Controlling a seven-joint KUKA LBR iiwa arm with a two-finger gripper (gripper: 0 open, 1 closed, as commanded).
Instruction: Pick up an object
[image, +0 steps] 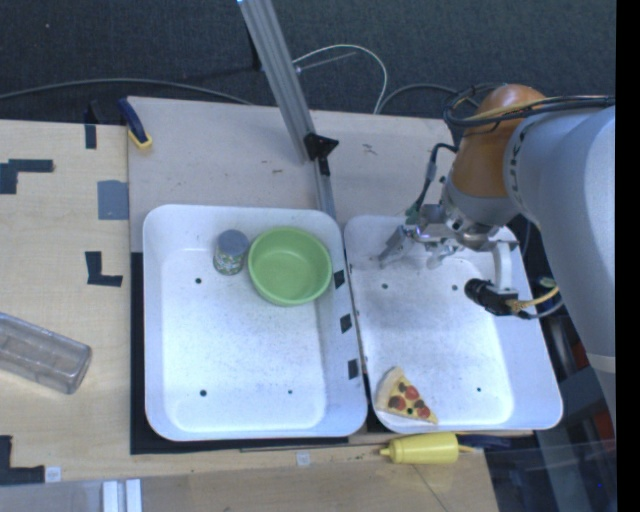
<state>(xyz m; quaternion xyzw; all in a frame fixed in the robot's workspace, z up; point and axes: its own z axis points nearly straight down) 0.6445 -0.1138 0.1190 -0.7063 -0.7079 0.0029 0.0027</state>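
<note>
Approach step in hand, nothing grasped yet. Nearest the camera, outside the bins and well apart from the fingers (392, 248), a yellow mustard bottle (420, 448) on the worktop's (220, 150) front edge. Just behind it, a toy pizza slice (405, 395) lying flat in the right bin's (500, 400) near-left corner, well short of the fingers on the camera's side. Fingers themselves spread apart and bare, hanging over the far end of that same bin. To their left, in the left bin (200, 400), a green bowl (290, 265) and a small grey can (230, 252) close beside it. Next, probably: travelling toward the near corner over the slice, lowering, then closing low on a thin, flat piece likely to slip.
</note>
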